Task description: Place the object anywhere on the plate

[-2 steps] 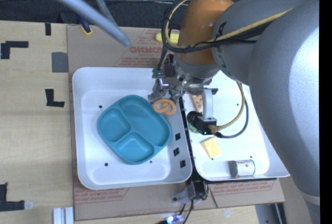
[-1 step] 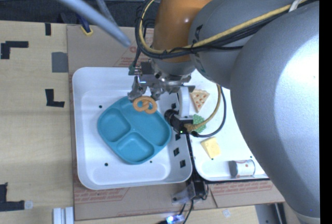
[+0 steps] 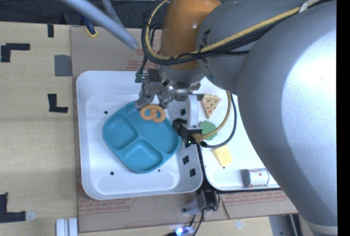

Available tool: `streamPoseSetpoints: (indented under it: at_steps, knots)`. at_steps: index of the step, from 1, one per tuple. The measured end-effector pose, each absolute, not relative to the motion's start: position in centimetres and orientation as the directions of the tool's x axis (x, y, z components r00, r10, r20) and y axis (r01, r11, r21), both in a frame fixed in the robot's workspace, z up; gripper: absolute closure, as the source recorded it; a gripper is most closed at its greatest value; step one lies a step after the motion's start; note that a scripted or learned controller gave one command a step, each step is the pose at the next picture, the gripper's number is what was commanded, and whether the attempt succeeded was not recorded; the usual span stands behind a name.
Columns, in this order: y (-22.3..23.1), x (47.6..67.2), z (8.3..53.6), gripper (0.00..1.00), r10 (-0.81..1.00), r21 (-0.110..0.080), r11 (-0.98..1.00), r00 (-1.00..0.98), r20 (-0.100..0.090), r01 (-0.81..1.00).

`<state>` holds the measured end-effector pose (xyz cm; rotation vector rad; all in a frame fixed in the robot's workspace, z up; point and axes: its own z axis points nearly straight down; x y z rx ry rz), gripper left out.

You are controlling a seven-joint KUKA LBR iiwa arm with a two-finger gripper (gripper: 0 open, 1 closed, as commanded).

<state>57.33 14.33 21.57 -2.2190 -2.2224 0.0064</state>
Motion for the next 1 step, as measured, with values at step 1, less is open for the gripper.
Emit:
streamPoseSetpoints:
  at_steps: [1]
  knots:
    - [14.33,57.35,21.64,0.0,1.0,-0.003,0.001,-0.001,-0.002,1.0]
